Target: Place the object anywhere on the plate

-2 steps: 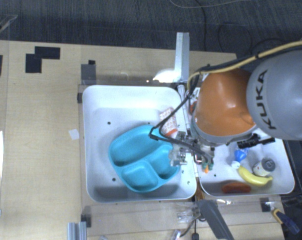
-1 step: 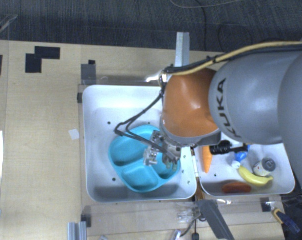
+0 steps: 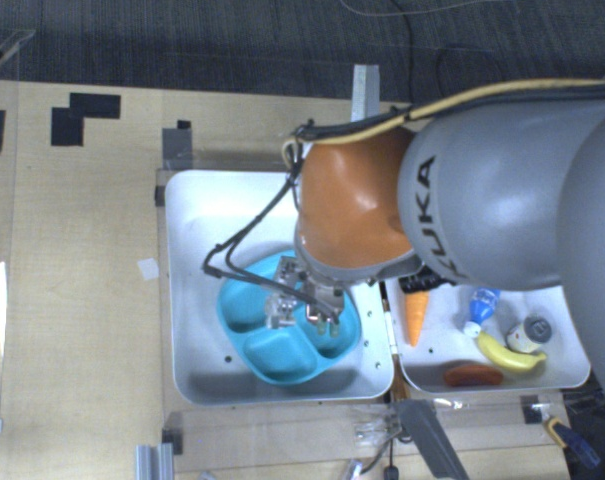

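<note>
On my right, a white bin [image 3: 572,368] holds a carrot [image 3: 414,315], a yellow banana [image 3: 509,355], a dark red sausage [image 3: 473,375], a small blue and white tube [image 3: 478,311] and a little round grey thing [image 3: 533,332]. Black shapes [image 3: 83,116] mark the tan surface [image 3: 72,298].

Blue plate, white bins

A round blue sectioned plastic plate [image 3: 272,343] in a shallow white bin [image 3: 192,268]; orange carrot [image 3: 415,316], yellow banana [image 3: 509,354].

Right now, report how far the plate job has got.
Done: the gripper is over the blue plate in the left bin. In hand: no object discernible at its tip. Left: carrot, banana and others lie in the right bin.
</note>
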Controlling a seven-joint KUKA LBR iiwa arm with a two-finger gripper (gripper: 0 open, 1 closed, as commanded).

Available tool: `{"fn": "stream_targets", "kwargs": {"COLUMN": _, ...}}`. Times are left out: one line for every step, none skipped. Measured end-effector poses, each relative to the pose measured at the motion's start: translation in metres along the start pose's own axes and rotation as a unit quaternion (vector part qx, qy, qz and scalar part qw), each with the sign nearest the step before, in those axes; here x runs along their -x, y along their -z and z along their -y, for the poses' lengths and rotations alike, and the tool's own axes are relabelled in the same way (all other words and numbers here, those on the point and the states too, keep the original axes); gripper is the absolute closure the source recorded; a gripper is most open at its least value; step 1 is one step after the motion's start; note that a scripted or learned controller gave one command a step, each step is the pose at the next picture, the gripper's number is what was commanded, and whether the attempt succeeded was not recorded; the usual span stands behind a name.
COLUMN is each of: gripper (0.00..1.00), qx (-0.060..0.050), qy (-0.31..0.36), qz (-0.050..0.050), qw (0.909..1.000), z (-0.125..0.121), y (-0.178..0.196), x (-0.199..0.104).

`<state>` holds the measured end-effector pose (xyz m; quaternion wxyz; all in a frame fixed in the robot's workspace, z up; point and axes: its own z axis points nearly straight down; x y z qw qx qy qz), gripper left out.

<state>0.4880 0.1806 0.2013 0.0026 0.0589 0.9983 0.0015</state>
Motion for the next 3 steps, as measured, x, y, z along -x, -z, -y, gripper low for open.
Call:
{"fn": "stream_targets", "kwargs": {"gripper": 1.00, "qx": 0.000, "qy": -0.129, "qz": 0.001, "qw": 0.9916, "z": 0.016, "y": 0.027, "x": 0.003}}
{"fn": "stream_targets", "kwargs": {"gripper": 1.00, "qx": 0.000, "qy": -0.094, "qz": 0.001, "qw": 0.9956, "z": -0.029, "y": 0.116, "x": -0.003}}
{"fn": "stream_targets", "kwargs": {"gripper": 1.00, "qx": -0.001, "qy": -0.364, "qz": 0.000, "qw": 0.9316, "z": 0.093, "y": 0.072, "x": 0.026}}
